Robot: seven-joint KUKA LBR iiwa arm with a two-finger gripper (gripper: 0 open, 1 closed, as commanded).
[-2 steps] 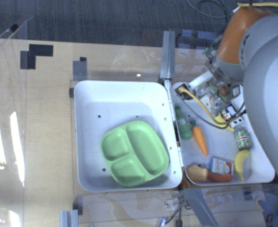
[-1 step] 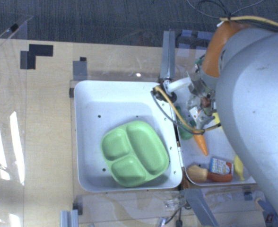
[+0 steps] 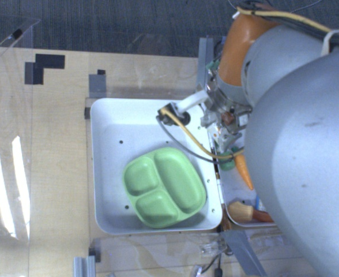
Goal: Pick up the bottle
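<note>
- A pale wooden bench (image 3: 48, 154) fills the left side, with black square marks (image 3: 42, 67) near its far edge.
- A shallow white plastic left bin (image 3: 109, 154) sits next to the right.
- A light green plastic plate with three compartments (image 3: 164, 187) lies flat in the near half of that bin, close to its right wall.
- A yellow and black cable (image 3: 184, 134) loops over the far right part of the left bin.
- The gripper (image 3: 221, 133) hangs over the divide between the two bins; whether it is spread or pressed together cannot be told, and nothing is seen pinched in it.
- A slim orange carrot-shaped item (image 3: 244, 172) lies in the right bin, just beside the divide.
- A tan rounded object (image 3: 242, 212) lies nearer the front of that bin.
- The bottle cannot be made out; the grey arm with its orange band (image 3: 296, 131) covers most of the right bin.
</note>
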